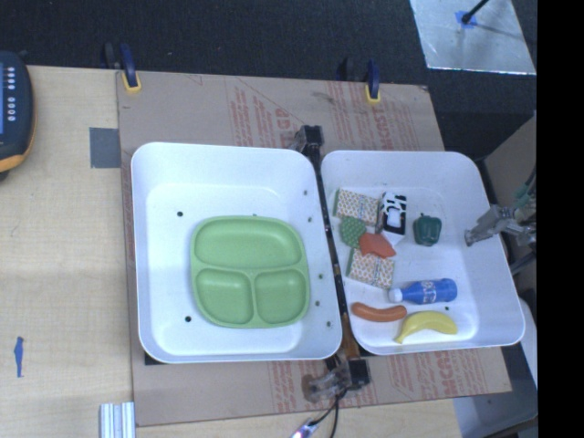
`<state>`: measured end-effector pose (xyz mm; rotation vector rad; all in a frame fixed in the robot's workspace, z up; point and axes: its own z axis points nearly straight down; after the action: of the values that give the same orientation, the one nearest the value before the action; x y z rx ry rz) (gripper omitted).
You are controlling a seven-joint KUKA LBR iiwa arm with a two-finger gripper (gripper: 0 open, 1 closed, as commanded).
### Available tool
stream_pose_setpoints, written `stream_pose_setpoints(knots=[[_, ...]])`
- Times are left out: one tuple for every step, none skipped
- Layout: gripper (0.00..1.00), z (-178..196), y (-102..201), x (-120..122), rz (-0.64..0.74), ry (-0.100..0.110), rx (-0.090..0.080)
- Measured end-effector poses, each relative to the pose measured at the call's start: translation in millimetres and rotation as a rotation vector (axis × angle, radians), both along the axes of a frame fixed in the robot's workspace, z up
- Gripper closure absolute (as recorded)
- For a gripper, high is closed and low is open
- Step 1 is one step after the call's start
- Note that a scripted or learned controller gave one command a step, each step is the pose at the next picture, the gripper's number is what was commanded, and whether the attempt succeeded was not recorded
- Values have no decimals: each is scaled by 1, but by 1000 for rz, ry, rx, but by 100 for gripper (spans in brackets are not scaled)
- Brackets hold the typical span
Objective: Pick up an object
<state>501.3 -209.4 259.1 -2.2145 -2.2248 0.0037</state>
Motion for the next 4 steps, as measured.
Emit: stream_pose_setpoints(knots=[[0,-64,-1,87,1,0,-1],[0,-126,63,135,1,1,0],[0,-163,75,150,2,-4,-3],[0,-163,108,157,1,-8,-4]])
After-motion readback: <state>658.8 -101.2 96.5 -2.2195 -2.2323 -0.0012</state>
